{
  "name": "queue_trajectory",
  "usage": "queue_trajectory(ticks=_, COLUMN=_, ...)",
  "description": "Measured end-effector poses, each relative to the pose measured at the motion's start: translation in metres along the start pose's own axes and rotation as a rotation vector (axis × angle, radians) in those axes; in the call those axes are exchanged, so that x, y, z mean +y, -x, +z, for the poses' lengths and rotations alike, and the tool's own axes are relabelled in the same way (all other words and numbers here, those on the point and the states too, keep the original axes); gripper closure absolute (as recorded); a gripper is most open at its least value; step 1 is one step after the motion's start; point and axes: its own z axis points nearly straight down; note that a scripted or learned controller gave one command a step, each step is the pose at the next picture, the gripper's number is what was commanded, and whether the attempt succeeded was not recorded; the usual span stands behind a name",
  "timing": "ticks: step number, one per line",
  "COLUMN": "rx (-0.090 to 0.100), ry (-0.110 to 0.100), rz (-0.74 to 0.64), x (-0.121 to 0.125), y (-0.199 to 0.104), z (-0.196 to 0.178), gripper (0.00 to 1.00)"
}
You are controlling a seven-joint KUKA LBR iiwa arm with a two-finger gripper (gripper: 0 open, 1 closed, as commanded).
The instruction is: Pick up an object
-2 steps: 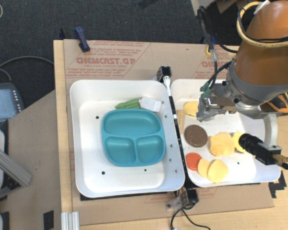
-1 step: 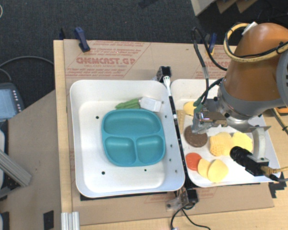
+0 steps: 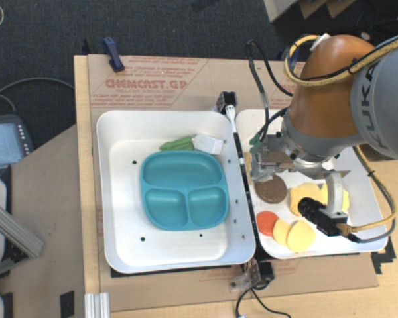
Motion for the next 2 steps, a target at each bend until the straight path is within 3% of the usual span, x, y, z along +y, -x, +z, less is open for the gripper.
queue_trajectory(ticks=1, rx=0.001, ry=0.013, rz=-0.004, x=-0.024, y=-0.037, z=-0.116, gripper=1.0)
queue_trajectory(ticks=2, rx=-0.001, ry=0.0, rz=0.003, x=-0.024, y=-0.013, z=-0.088, gripper=1.0)
